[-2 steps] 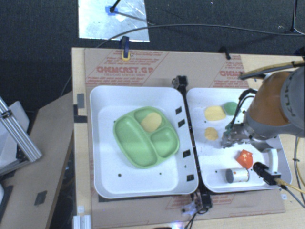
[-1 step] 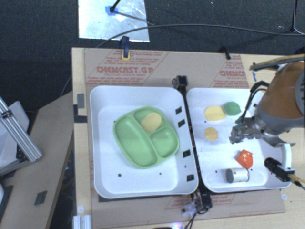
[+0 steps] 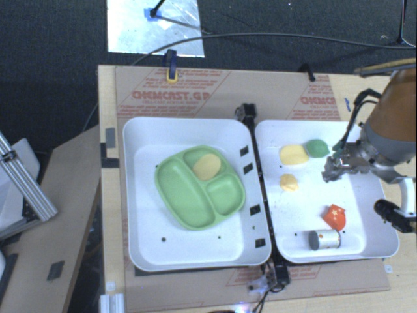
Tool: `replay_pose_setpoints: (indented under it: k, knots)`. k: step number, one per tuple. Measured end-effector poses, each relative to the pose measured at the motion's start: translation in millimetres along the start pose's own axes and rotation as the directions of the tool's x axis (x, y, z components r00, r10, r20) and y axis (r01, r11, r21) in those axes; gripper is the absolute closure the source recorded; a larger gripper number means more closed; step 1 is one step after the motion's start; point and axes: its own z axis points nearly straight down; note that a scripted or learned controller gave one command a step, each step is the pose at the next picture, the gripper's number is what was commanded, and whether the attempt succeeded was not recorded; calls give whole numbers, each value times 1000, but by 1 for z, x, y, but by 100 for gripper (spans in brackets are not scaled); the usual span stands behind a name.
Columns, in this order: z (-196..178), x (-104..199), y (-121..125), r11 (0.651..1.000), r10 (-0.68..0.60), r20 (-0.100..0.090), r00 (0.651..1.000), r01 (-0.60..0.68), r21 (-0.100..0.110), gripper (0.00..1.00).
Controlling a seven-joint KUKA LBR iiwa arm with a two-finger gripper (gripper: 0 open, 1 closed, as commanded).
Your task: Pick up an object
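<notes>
Two shallow white bins sit side by side on the counter (image 3: 195,87), which is covered with brown printed cardboard. Taking the right bin (image 3: 371,204) as the landmark, the left bin (image 3: 146,194) lies just beside it, the two meeting along a dark clipped seam.

Inside the right bin, a pale yellow object (image 3: 294,154) lies in the far part, near the seam side, with a green rounded object (image 3: 317,148) touching or nearly touching it on the side away from the seam. A smaller yellow piece (image 3: 288,182) rests nearer the bin's middle, close to the seam. Toward the near edge lies an orange-red object (image 3: 335,216), and just beside it, nearer still to the near wall, a small cylinder with a dark end (image 3: 324,240) lies on its side.

The arm (image 3: 397,119) reaches over the bin's far right part, and the tool (image 3: 338,166) hangs above the bin floor, close to the green rounded object. Whether the tool is released or clenched cannot be told; nothing is seen between its tips.

In the left bin lies a green divided plate (image 3: 189,197) with a pale yellow lump (image 3: 207,167) in its far compartment.
</notes>
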Motion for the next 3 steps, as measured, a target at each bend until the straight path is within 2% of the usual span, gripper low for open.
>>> replay_pose_setpoints:
  k: [1, 2, 3]
  knots:
    - [-54, 0, 3, 1000, 0, 0, 1000, 0, 0, 100]
    - [-56, 59, 6, 1000, -6, -4, 1000, 6, 6, 100]
    - [-45, 104, -1, 1000, -4, -3, 1000, 4, 7, 100]
